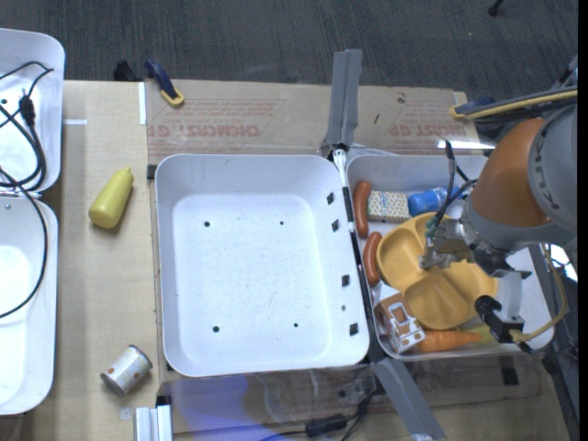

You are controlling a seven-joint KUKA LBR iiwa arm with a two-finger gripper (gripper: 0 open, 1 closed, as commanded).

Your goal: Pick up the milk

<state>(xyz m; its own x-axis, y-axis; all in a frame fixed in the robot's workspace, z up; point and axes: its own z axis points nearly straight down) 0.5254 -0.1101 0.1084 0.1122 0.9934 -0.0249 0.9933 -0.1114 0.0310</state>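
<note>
– So where is the milk [399, 323]?

– It's in the right bin [415, 161], in the near corner against the wall shared with the left bin [248, 165]. It looks like a small white carton with brown print, lying tilted. A carrot [450, 340] lies just beside it, and the nearer of two yellow bowls [439, 303] sits at its far edge, perhaps touching.

– And the gripper [439, 254]?

– It hangs over the bowls, near the carton but not on it. The wrist hides the jaws, so I cannot tell whether they are spread or pressed together. Nothing shows between them.

– How would the carton handle?

– I'd guess it is light, with thin walls that give under a hard squeeze. The coated faces are probably a bit slick, so it could twist or slip out if pinched near a corner.

– Where would you grip it, then?

– Across the two broad flat faces, near the middle of the body, with moderate force. The bin wall on one side and the bowl and carrot on the others leave little room, so coming down from above along the carton's free sides seems safest.
</note>
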